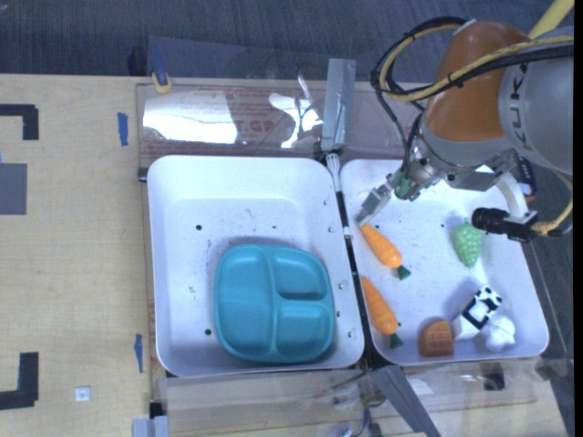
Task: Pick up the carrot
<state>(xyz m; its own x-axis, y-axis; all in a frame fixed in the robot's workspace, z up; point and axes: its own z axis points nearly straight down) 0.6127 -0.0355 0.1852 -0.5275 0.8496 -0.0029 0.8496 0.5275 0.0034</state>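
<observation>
The robot's hand (372, 205) hangs in the right bin, fingers seemingly near-closed, holding nothing. An orange plastic toy carrot (381, 246) lies just below it; a second carrot (378, 306) lies farther below. Probably light, rigid and smooth; grip its thick middle.

A pale wooden bench (73, 271) filled the left of the view, marked with black tape corners (23, 121) and small blue tape strips (122, 127). Beyond its far edge lay dark blue-grey floor (228, 7). A clear sheet (228, 116) behind the bins caught bright glare from overhead light. A grey metal bar (338, 103) stood at its right.
</observation>
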